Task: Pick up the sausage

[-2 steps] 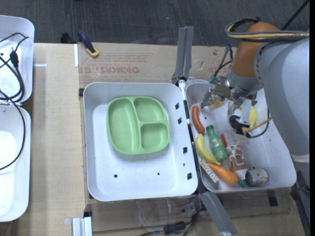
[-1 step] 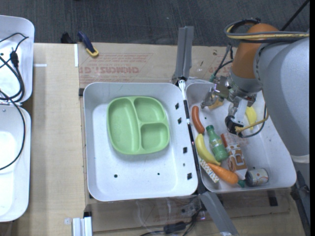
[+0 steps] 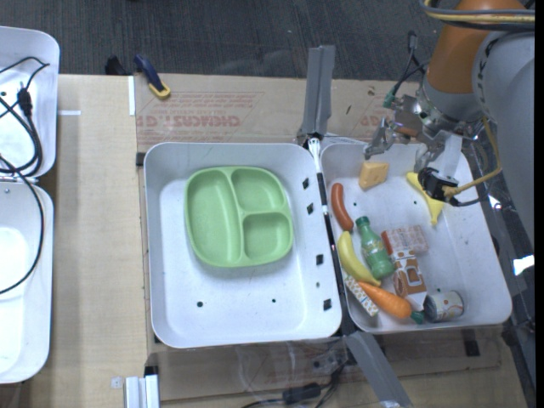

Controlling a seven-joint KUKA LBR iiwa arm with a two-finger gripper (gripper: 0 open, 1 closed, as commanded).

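Still apart: gripper high in the right bin, sausage down by the left wall

Now the gripper (image 3: 406, 143) hangs over the far end of the right bin (image 3: 476, 266), fingers spread wide with nothing between them, the orange band of the arm (image 3: 463, 49) just behind it. The sausage (image 3: 342, 206) lies against that bin's left wall, below and to the left of the gripper, well clear of both fingers. Between them sits a cheese wedge (image 3: 373, 175), just under the left finger. Nearer the camera, a banana (image 3: 354, 260) and a green bottle (image 3: 372, 246) lie just below the sausage, with a carrot (image 3: 387, 302) at the front. Over in the left bin (image 3: 170, 313), a green divided plate (image 3: 240, 217) rests alone.
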